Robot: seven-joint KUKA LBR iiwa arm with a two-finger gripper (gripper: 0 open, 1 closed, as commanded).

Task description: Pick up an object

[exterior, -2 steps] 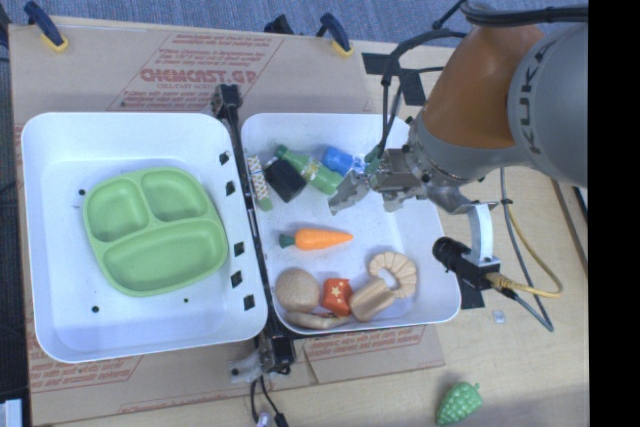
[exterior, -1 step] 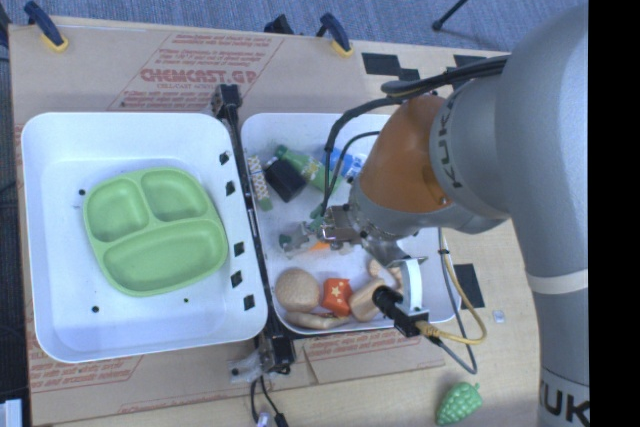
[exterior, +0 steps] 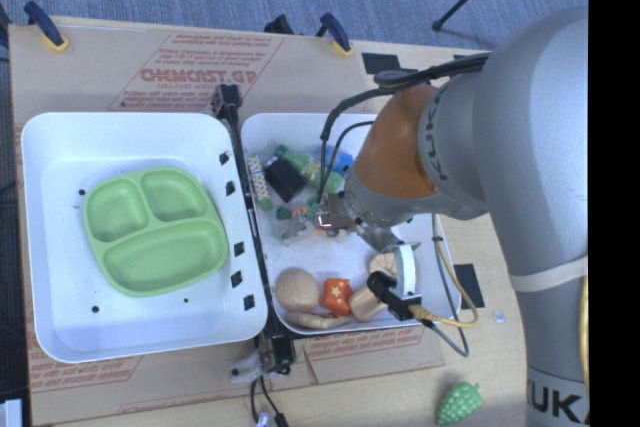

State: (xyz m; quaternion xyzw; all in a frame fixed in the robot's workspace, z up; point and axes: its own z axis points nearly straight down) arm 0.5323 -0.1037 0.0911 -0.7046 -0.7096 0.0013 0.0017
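The right bin [exterior: 262,260] holds a clutter of small things. A round tan bun-like piece [exterior: 295,288] lies at its near edge beside a red-orange piece [exterior: 336,294] and a pale tan piece [exterior: 364,306]. Further back lie a black block [exterior: 283,179], green pieces [exterior: 299,159], a blue piece [exterior: 343,160] and a striped packet [exterior: 260,181]. My gripper [exterior: 312,221] reaches down into the middle of this bin, just in front of the black block. The wrist hides much of the bin's right half.
The left bin [exterior: 40,215] holds a green divided plate [exterior: 155,230]. A green toy grape bunch [exterior: 458,402] lies on the bench outside the bins at the near right. Clamps [exterior: 335,33] grip the bench's far edge.
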